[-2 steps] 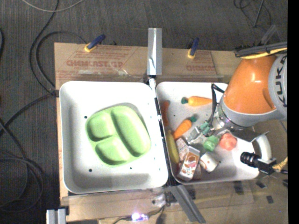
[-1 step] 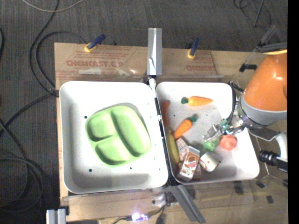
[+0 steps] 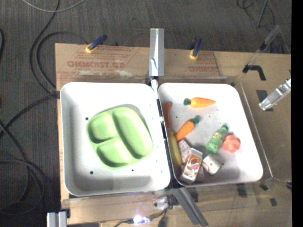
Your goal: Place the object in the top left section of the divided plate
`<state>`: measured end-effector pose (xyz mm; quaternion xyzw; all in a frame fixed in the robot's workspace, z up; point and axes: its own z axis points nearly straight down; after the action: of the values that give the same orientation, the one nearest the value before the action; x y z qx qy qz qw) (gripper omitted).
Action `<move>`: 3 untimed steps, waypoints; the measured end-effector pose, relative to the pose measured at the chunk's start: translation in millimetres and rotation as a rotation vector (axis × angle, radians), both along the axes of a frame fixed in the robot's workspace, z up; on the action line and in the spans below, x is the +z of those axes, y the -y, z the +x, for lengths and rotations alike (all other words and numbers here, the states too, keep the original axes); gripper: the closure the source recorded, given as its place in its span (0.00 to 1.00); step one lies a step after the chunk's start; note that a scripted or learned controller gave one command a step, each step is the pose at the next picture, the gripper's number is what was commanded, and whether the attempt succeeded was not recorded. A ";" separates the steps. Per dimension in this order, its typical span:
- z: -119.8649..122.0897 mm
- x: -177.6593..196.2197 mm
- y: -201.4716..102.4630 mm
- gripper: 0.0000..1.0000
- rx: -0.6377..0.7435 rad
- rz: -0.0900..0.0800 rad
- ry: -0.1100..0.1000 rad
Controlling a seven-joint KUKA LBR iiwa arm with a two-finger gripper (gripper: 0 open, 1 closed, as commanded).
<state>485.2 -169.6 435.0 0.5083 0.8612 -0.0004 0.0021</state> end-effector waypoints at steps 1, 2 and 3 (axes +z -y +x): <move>34.8 -0.8 -13.0 1.00 0.022 0.000 -0.001; -0.6 -58.1 -94.3 1.00 -0.195 0.003 -0.004; 0.7 -49.1 -96.1 1.00 -0.191 0.004 -0.005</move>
<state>485.9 -73.5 385.9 0.5880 0.8088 -0.0002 -0.0009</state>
